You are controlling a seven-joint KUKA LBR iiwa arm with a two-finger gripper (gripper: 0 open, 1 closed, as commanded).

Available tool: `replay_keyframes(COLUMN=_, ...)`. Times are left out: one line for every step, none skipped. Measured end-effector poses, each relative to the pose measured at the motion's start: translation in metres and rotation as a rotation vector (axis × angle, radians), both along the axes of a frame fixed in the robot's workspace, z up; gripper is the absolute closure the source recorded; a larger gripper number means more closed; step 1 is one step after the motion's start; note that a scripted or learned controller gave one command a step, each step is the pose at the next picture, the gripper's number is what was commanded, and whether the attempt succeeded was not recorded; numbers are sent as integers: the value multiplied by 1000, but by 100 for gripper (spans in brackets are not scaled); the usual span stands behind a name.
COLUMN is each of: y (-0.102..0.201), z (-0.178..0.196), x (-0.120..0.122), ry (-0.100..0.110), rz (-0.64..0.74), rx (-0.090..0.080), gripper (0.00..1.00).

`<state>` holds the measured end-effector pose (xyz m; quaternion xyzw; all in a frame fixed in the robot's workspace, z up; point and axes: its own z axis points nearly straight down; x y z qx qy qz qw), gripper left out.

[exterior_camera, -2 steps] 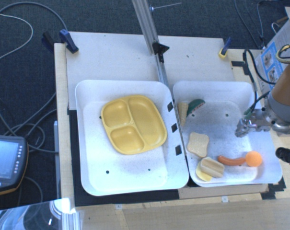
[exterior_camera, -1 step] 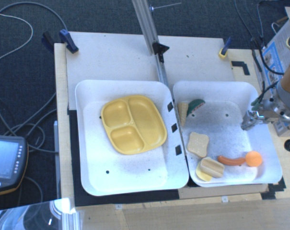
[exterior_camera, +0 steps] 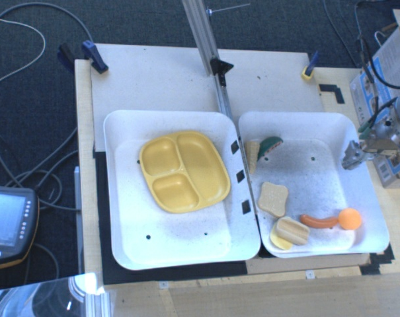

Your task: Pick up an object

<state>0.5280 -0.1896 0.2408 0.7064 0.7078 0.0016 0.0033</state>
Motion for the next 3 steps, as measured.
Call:
replay_keyframes(y=49, z=8, x=8, ry=3, rz=5, rx=3, gripper=100)
replay_keyframes(y=101, z=-4, x=12, ry=10, rz=5, rx=5, gripper=100)
replay_keyframes(y=155, z=6, x=15, ry=5, rz=6, rx=5, gripper=100)
